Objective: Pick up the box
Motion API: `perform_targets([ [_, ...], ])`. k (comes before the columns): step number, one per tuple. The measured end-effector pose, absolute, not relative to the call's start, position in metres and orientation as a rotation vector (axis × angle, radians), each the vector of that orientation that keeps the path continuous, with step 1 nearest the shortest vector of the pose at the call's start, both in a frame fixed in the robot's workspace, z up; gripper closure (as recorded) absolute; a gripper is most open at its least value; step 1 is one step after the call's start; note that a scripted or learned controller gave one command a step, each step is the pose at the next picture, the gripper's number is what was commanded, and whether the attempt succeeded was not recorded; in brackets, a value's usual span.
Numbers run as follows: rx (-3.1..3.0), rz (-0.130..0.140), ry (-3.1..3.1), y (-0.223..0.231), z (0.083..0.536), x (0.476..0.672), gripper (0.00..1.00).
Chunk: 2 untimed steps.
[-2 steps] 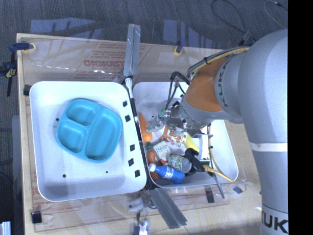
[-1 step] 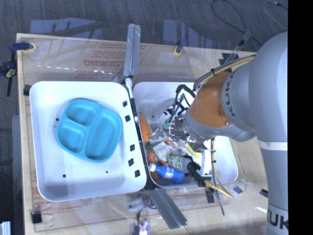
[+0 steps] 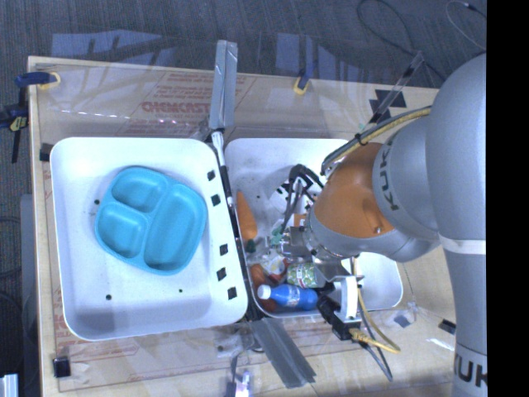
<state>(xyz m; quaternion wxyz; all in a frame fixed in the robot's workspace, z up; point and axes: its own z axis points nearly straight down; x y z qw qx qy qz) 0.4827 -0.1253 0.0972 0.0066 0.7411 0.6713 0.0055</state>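
at the near edge of the right bin (image 3: 388, 292), a blue bottle (image 3: 291, 297) with a white cap lies on its side against the front wall. just behind it sits a jumble of small items: a greenish patterned packet (image 3: 302, 273), something red-orange (image 3: 266, 269), and further back an orange carrot-shaped piece (image 3: 245, 215) lying along the left wall. the box cannot be told apart with certainty within this clutter. arm (image 3: 413, 197), grey with its orange band, reaches in from the right and covers much of this bin. gripper (image 3: 287, 240) is low over the jumble, its tip lost among the items; finger spacing cannot be told, nor whether anything sits between them. left bin (image 3: 74, 304) holds a blue three-compartment tray (image 3: 151, 218), lying flat near the middle. beyond both bins, a grey metal bar (image 3: 222, 85) runs back from the divider across the wooden bench (image 3: 124, 98).
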Motion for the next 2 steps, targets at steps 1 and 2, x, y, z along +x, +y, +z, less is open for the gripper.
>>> perform_targets([
  [1,2.310,0.015,2.104,-0.1272,0.1073,0.4836,1.00],
  [2,2.310,0.014,2.102,-0.1280,0.1077,0.4837,0.00],
])
